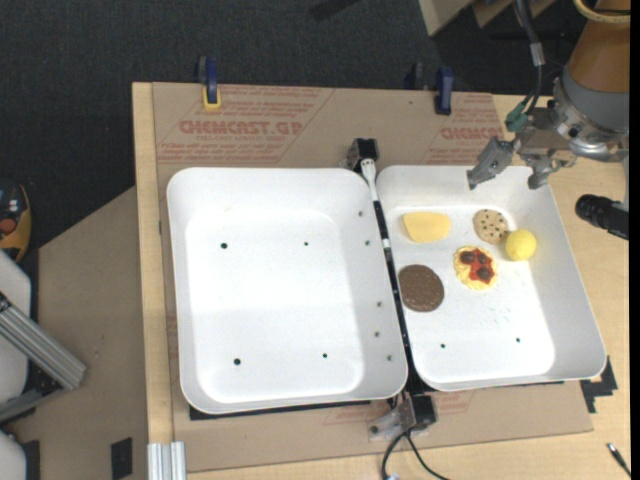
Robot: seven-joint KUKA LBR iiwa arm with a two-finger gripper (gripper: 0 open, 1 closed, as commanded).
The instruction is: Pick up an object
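progress: early, nothing lifted | gripper (512, 167) above right bin (560, 353) far edge, fingers spread, holding nothing | 5 objects lie in bin, nearest cookie (490, 225) | left: descend, grasp, lift

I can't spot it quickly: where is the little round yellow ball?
The round yellow ball lies in the right white bin, near its right wall, just right of the chocolate-chip cookie.

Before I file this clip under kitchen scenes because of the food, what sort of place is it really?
Most likely a robotics lab bench, not a kitchen: two white bins sit on a clamped board, the food items look like toy props, and an arm's gripper hangs above them.
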